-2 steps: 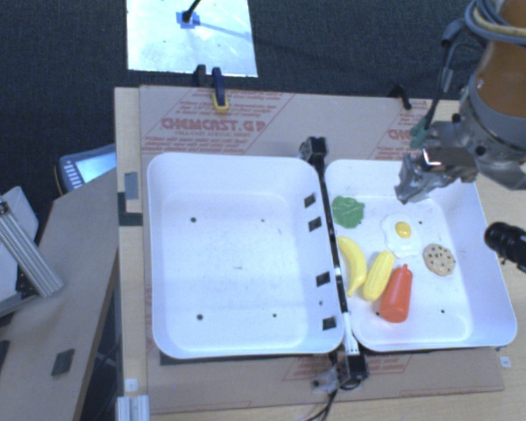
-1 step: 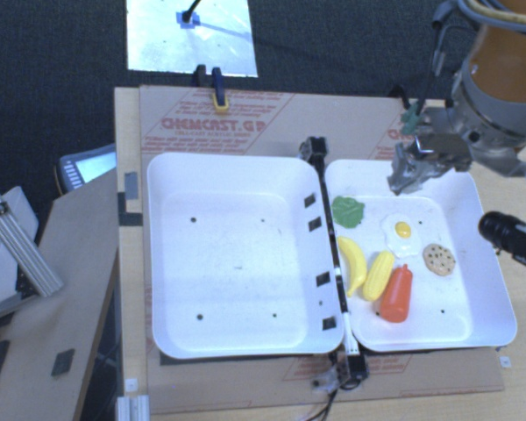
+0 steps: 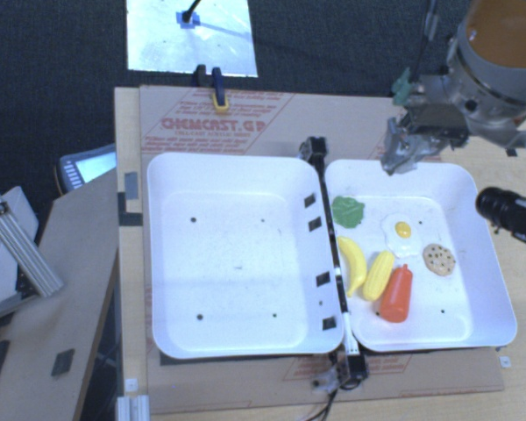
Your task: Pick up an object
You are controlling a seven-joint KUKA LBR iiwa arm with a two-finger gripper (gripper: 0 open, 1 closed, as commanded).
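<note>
The right bin point(image 3: 473, 318) holds a green leafy toy point(image 3: 348, 210), a fried egg point(image 3: 401, 232), a cookie point(image 3: 438, 259), a banana point(image 3: 353, 264), a yellow corn cob point(image 3: 379, 274) and a red ketchup bottle point(image 3: 397, 293). My gripper point(image 3: 401, 158) hangs above the far edge of the right bin, up and to the right of the green toy and apart from every object. Nothing shows between its fingers.
The left bin point(image 3: 237, 253) lies beside the right one, with a black clip strip point(image 3: 324, 235) along the seam between them. A black cylinder point(image 3: 507, 210) juts in at the right bin's right rim. A yellow and blue clamp point(image 3: 217, 90) sits at the bench's far edge.
</note>
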